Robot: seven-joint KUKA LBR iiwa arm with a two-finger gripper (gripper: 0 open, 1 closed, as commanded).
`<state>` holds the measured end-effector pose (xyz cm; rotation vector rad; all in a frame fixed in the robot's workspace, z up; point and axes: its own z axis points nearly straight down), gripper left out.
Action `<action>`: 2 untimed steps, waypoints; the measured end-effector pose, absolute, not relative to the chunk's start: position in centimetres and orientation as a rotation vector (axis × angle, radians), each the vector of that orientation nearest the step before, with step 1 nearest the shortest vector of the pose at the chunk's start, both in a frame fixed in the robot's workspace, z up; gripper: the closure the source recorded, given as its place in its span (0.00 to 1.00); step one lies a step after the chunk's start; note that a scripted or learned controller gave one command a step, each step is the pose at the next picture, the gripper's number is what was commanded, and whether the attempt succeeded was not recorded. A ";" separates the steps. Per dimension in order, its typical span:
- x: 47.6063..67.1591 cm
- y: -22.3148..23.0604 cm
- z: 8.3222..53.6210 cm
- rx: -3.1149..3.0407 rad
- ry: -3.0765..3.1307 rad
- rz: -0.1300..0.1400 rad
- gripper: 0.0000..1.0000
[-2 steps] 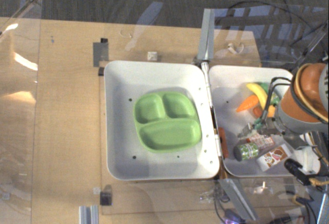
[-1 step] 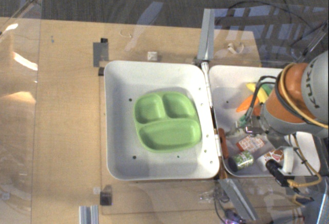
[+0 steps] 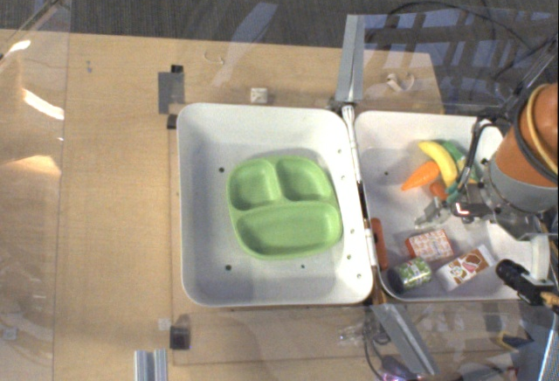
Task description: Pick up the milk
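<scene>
You are working the right bin [image 3: 384, 135], and the milk carton [image 3: 464, 266], a small white box with a brown picture, is lying on its side close to the near wall, just right of a red-patterned box [image 3: 429, 244] and a small green can [image 3: 413, 273] that is sitting almost in the near left corner. The tool [image 3: 447, 210] is hovering low in the middle of the bin, just behind the red box and up-left of the milk; nothing is sitting in it, and I cannot tell whether it is open or closed. To do this step well, you are looking to bring it toward the near wall and to the right until it is centred over the carton, then close across the carton's narrow side. Room is tight here: the near wall is crowding one side and the red box the other. Farther back, an orange carrot [image 3: 417, 177] and a banana [image 3: 439, 160] are lying beside the arm [image 3: 530, 152], so lifting straight up is looking safest. The left bin [image 3: 201, 196], holding a green divided plate [image 3: 284, 207], is sitting well apart on the table [image 3: 96, 196].
</scene>
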<state>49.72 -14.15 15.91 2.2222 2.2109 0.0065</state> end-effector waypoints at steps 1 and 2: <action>49.6 -18.4 10.3 2.155 2.256 0.020 0.00; 49.7 -19.4 9.7 2.337 2.070 0.031 0.00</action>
